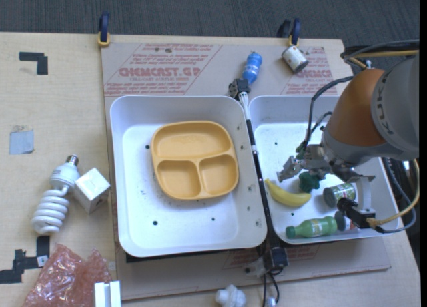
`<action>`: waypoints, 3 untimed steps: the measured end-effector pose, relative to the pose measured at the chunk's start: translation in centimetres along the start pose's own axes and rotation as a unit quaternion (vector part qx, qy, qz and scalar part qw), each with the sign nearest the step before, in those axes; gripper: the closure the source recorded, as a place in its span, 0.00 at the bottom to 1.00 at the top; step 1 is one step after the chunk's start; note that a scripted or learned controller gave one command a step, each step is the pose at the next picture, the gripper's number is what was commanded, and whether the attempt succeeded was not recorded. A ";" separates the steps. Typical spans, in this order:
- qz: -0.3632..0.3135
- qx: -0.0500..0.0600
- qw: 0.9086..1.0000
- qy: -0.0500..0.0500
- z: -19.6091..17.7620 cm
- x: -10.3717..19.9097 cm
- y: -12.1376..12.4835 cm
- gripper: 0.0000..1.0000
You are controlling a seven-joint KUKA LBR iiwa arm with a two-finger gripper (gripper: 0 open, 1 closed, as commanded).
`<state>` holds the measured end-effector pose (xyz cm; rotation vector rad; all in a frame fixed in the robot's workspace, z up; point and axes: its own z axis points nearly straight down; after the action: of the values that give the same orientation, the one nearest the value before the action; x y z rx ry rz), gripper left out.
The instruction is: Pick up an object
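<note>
- Red print on the cardboard sheet [160, 65] reads "CHEMCAST".
- The gripper [298, 167] hangs beside the banana [288, 193] in the right bin [280, 115]; whether it grips anything I cannot tell.

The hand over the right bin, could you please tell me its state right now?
Hand: low in the right bin, above the banana; open or closed cannot be told.
</note>
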<state>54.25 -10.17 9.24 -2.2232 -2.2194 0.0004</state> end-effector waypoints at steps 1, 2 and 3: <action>0.000 -0.001 1.000 -0.001 -7.8 -4.7 4.6 0.00; 0.000 0.000 1.000 0.000 -0.1 -2.1 -4.8 0.00; -0.001 -0.001 1.000 0.000 0.0 0.5 -1.0 0.00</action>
<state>53.22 -9.66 9.24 -2.2227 -2.2218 -0.0007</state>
